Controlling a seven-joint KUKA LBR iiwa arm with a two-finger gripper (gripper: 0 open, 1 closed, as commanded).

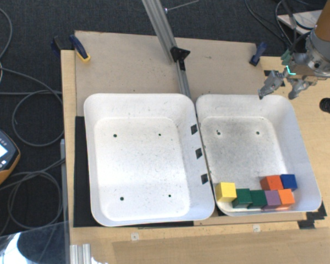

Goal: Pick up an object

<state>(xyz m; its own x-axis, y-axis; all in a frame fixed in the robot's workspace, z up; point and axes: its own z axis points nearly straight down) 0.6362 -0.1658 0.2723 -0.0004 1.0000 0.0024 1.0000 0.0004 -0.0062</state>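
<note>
The wooden surface [132, 59] is the largest thing here, and it carries two shallow white bins side by side. The left bin [99, 202] has only small dark dots on its floor. The right bin [297, 131] holds all the coloured blocks, and they are packed together along its near edge, at the corner far from the arm.

A grey metal rail [162, 26] comes down at a slant from the top and ends just behind the place where the two bins meet. The arm [324, 32] enters from the right, with its orange band at the upper edge of the view. Its gripper [279, 89] hangs above the far right corner of the right bin, well apart from the blocks. The fingers [267, 88] are spread open and there is nothing between them.

Among the blocks, the yellow block [226, 190] is at the left end of the group. Just beside it stand the two green blocks [250, 197], which touch each other. Then comes the purple block [273, 198], with the red block [273, 182] behind it. The orange block [286, 196] is at the right end, and the blue block [289, 181] lies behind it.

Two blue clamps [78, 47] hold the far edge of the surface, one at each end.
</note>
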